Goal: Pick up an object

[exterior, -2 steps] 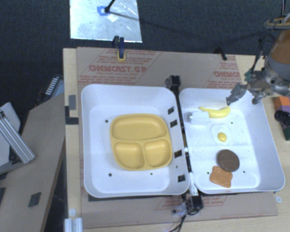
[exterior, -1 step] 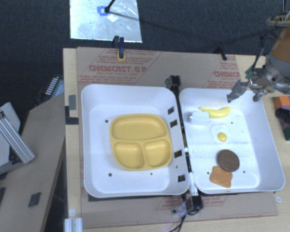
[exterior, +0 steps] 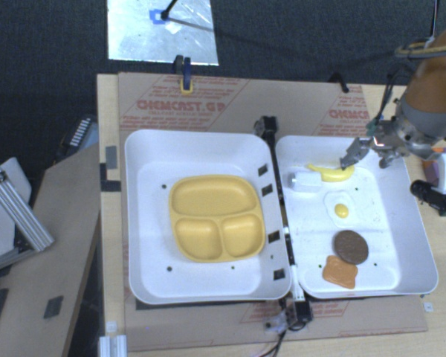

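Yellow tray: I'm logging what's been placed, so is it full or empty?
Empty. The yellow tray in the left bin shows three bare compartments.

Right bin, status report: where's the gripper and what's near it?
Gripper low over right bin's far side, at the toy banana's end. Nothing seen between fingers. Fried egg, brown disc, orange piece lie apart, nearer camera.

The scene is lit evenly and fairly brightly from overhead, so that only faint, soft shadows are cast inside the two white bins [exterior: 201,143], whose walls appear nearly washed out. Strong glare is seen on a silvery reflective sheet [exterior: 162,19] at 11 o'clock, while the dark backdrop at 12 o'clock stays dim. Slight softness and grain are noticed throughout, with small details blurred.
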Action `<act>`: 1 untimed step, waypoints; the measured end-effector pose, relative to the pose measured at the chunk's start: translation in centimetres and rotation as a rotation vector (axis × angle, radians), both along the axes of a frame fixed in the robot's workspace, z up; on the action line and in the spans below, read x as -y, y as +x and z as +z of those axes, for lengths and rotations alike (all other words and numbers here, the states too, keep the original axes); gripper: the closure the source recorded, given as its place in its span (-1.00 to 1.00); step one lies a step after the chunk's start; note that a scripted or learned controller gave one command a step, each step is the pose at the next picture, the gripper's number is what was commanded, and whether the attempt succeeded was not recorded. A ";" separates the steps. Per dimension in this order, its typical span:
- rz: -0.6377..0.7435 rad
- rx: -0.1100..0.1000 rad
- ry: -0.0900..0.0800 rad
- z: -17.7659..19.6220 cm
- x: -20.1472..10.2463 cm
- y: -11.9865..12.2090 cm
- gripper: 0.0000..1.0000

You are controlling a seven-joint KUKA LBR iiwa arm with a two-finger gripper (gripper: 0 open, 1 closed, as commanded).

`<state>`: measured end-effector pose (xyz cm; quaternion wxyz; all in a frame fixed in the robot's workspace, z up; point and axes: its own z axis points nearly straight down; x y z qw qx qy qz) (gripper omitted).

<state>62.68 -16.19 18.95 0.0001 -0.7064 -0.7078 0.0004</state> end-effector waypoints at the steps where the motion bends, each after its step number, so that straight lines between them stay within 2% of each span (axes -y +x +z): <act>1: -0.001 -0.001 0.000 -5.1 0.6 -0.8 -1.00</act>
